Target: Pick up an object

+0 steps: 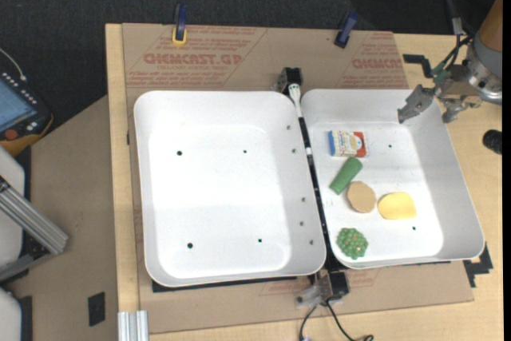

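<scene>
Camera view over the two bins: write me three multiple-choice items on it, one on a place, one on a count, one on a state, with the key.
1. Where does the green cylinder lie?
A. In the left bin
B. In the right bin, just below the small carton
C. On the cardboard outside the bins

2. How many objects lie in the right bin?
A. Three
B. Five
C. Seven

3. What is the state of the gripper?
A. Open, with nothing between its fingers
B. Shut on the yellow object
C. Shut on the carton

Key: 1 B, it sits under the small carton. 2 B, carton, cylinder, tan disc, yellow object and green bumpy ball. 3 A, its fingers stand apart over the bin's upper right corner, away from all five objects.
</scene>
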Action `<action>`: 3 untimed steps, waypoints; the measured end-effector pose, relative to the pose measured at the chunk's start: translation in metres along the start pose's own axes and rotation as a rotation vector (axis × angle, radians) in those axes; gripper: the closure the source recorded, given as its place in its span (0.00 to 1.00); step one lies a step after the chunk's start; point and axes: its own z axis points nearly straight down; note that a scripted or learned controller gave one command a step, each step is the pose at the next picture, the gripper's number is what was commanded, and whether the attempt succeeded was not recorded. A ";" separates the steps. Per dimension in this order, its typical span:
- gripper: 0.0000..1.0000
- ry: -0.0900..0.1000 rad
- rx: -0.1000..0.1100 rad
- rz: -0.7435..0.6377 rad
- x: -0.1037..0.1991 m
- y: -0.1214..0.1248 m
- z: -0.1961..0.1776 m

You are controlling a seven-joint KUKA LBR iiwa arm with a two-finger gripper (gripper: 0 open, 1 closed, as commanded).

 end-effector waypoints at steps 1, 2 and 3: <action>0.00 -0.006 -0.011 0.002 -0.037 0.013 -0.081; 1.00 -0.005 -0.006 -0.001 -0.034 0.013 -0.087; 1.00 -0.004 -0.015 -0.005 0.013 0.041 -0.208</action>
